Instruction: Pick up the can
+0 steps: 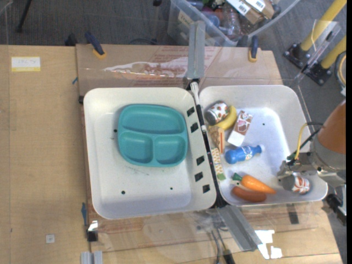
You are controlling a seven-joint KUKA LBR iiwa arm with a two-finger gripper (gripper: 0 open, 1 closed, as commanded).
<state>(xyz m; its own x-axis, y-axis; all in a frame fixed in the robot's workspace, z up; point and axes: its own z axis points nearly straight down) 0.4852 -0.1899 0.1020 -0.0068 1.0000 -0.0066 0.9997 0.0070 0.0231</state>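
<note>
Can-wise, there's a small white-and-red metal can [300, 185] lying tipped in the right white bin's [275, 100] near-right corner, right under the gripper [294, 175], basically touching it. Another printed can [217, 113] sits far-left beside a banana [228, 120]. Whether the gripper's clamped or loose, can't tell; wrist hides it.

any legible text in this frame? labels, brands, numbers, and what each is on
None can be read.
White sticker on the bench, top left: print too faint.
Small carton in the right bin: print blurred.
Can near the banana: pattern, no readable words.
Blue bottle: label too small.
Boxes in the clear tub: labels blurred.
</note>
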